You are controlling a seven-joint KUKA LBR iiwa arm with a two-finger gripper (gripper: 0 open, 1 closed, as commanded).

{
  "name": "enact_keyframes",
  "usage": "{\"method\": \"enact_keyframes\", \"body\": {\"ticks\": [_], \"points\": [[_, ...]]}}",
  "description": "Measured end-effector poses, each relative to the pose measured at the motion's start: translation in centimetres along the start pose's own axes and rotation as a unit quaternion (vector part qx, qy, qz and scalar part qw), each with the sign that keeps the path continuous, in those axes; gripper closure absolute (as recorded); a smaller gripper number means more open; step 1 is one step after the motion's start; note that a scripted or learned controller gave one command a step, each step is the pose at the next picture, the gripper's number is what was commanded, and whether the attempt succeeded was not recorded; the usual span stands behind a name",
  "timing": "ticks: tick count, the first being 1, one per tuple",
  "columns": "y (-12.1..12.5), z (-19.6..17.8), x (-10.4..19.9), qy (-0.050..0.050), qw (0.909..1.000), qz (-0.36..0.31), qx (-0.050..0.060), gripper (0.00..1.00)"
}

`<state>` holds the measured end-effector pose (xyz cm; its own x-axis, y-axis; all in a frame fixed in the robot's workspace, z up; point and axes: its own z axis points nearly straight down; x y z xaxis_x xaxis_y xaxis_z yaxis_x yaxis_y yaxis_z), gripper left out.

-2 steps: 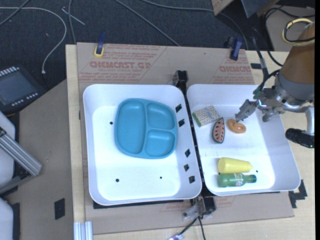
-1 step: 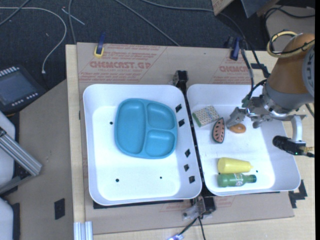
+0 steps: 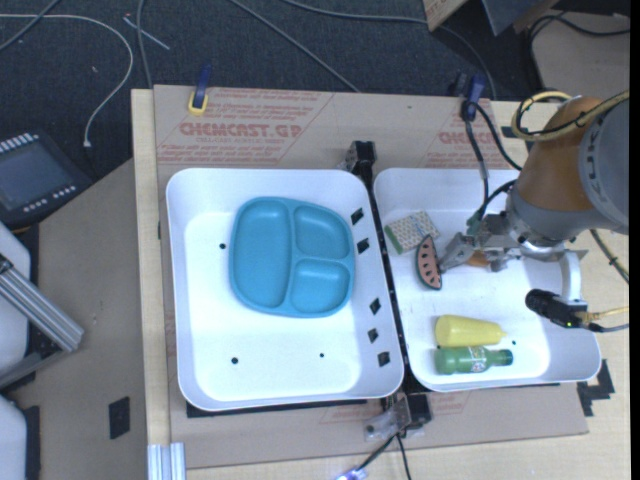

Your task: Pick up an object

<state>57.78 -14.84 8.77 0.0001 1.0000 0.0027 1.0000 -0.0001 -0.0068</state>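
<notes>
Bright even light, soft shadows, sharp

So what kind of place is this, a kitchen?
Probably a robot lab, not a kitchen: a robot arm reaches over two white bins on a bench, and loose cables trail on the floor.

In the right bin (image 3: 505, 368), four small things lie loose. A green-dotted square card (image 3: 411, 231) sits at ten o'clock. Just beside it toward the centre lies a watermelon slice (image 3: 429, 263), red with dark seeds, set on end. At six o'clock a yellow block (image 3: 467, 330) rests just above a green bottle (image 3: 471, 359) lying on its side.
</notes>
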Motion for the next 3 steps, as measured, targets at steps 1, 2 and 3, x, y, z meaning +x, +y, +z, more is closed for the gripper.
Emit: {"method": "enact_keyframes", "body": {"ticks": [1,2,3], "points": [[0.2,-1.5,0.0,0.0,1.0,0.0,-0.004,1.0],[0.6,-7.7,0.6,-0.002,1.0,-0.001,-0.007,1.0],[-0.1,-12.5,0.5,-0.002,1.0,-0.001,-0.006,1.0]]}}
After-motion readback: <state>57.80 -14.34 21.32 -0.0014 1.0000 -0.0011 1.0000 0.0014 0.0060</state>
